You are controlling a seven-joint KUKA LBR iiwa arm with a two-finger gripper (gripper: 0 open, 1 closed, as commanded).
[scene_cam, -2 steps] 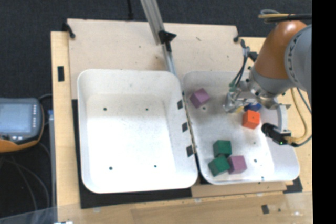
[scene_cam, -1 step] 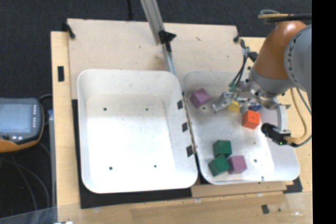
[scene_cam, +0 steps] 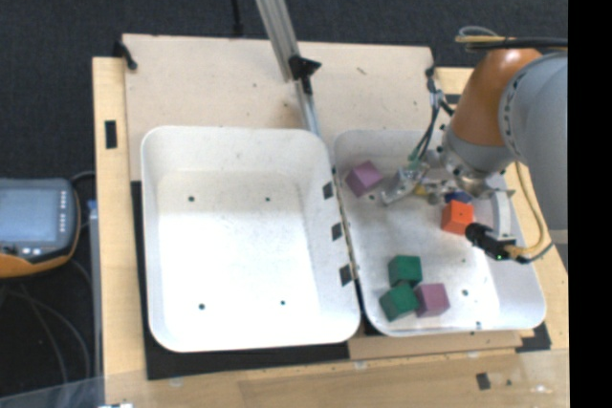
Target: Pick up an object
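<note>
Bench: wooden top on dark carpet, two white bins.
Left bin (scene_cam: 239,234): bare.
Right bin (scene_cam: 516,301): holds blocks.
Purple block (scene_cam: 363,178): just left of gripper.
Gripper (scene_cam: 394,194): open or closed, cannot tell.
Orange block (scene_cam: 457,217): right, near the wrist.

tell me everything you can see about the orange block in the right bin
The orange block is a small, matte cube-like piece, foam or painted wood by its look. It sits in the right bin near the far right side, just under the arm's wrist, tilted slightly. A black part beside it crowds its right edge; whether they touch is unclear.
</note>
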